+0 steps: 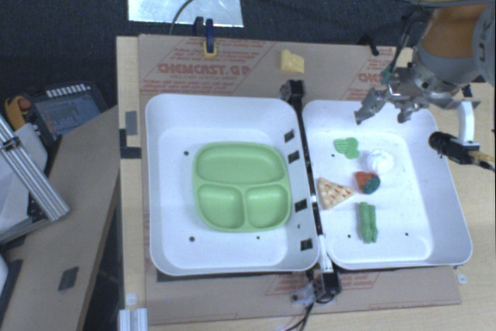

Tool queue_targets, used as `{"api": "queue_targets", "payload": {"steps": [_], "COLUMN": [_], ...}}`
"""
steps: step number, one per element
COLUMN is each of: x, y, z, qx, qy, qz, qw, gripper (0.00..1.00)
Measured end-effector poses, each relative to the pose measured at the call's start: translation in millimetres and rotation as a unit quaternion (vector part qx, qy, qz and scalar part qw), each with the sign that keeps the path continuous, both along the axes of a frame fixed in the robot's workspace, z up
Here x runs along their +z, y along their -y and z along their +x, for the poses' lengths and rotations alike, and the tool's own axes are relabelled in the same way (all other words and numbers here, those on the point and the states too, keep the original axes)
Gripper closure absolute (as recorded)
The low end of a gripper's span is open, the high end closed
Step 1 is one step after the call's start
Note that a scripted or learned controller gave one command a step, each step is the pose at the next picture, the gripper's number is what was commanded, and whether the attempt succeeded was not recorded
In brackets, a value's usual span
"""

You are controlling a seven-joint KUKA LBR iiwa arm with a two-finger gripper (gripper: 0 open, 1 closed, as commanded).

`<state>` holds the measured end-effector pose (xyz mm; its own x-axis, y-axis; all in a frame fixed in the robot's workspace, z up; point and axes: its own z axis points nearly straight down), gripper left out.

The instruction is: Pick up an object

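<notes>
My gripper (385, 112) hangs over the far edge of the right bin (434, 244), its two fingers spread apart with nothing between them. Below it in that bin lie a small green leafy piece (347, 146), a white round object (380, 161), a red and teal toy (367, 182), a pizza slice (333, 192) and a long green vegetable (367, 222). The gripper is above and to the right of the green leafy piece, apart from all of them.
The left bin (167, 244) holds a green divided plate (240, 187). A yellow block (292, 61) lies on the cardboard behind the bins. A black cable arcs across the back. A grey box and metal rail sit at the far left.
</notes>
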<state>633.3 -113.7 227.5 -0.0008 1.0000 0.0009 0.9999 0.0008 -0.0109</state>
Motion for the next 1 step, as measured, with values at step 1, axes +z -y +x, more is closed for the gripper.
{"api": "queue_targets", "payload": {"steps": [1], "x": [7.5], "y": [-0.2], "z": [2.4], "qx": [0.001], "qy": [0.006], "qz": [-0.0006], "qw": [1.0], "gripper": [0.0]}}
